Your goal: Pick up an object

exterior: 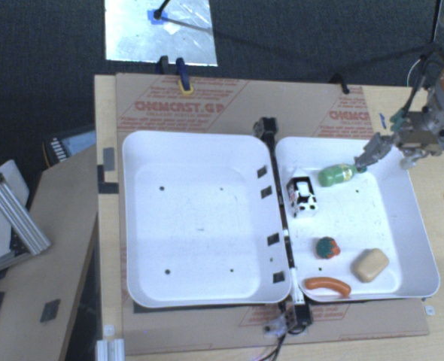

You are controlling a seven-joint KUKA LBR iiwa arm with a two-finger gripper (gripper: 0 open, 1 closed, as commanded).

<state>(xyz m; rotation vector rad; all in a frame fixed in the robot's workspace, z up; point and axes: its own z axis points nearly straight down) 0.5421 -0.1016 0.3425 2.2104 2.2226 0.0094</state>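
The right bin [414, 201] holds several small objects. A green bottle-shaped toy [335, 175] lies near its back. A black-and-white block [303, 194] sits by the divider. Toward the front are a red-and-green toy [326, 247], a tan block [370, 265] and an orange sausage shape [327, 285]. My gripper [388, 158] hangs over the bin's back right part, open with nothing between its fingers. One fingertip [363, 164] is just right of the green toy.
The left bin [199, 216] lies beside the right one, past a black hinged divider [278, 209]. Both rest on a cardboard sheet [229, 100]. A foil sheet [160, 19] lies behind the bench.
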